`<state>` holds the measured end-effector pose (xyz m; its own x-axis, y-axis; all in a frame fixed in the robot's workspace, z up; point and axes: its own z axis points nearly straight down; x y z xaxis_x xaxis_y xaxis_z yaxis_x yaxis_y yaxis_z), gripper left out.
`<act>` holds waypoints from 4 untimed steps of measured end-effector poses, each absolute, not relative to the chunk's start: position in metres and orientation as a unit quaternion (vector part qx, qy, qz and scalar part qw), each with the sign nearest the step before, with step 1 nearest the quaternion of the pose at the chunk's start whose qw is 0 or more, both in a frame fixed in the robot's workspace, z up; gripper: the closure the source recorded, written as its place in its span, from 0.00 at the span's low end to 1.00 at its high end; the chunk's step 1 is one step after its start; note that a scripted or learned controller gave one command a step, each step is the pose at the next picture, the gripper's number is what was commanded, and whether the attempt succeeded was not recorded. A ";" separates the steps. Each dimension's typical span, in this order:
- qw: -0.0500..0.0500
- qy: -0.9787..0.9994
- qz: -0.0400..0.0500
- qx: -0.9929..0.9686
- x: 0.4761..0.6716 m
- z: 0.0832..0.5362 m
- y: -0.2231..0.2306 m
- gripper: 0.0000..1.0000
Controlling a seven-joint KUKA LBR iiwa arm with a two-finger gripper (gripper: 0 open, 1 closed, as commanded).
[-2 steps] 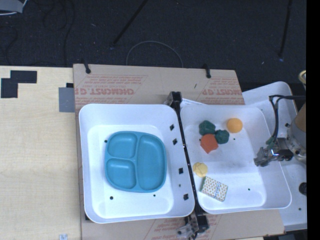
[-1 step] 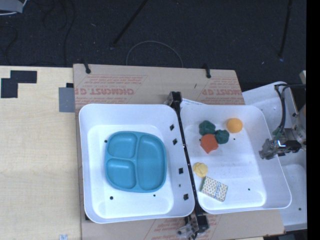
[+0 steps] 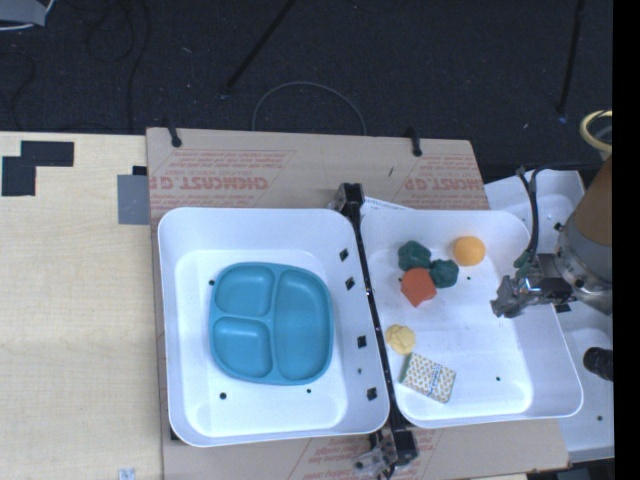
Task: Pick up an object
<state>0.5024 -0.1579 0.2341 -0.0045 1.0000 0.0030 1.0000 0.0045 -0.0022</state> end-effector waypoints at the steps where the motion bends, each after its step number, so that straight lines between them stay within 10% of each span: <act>1: 0.002 -0.709 0.000 -0.705 0.505 0.240 -0.098 1.00; 4: 0.002 -0.708 0.001 -0.706 0.490 0.239 0.063 1.00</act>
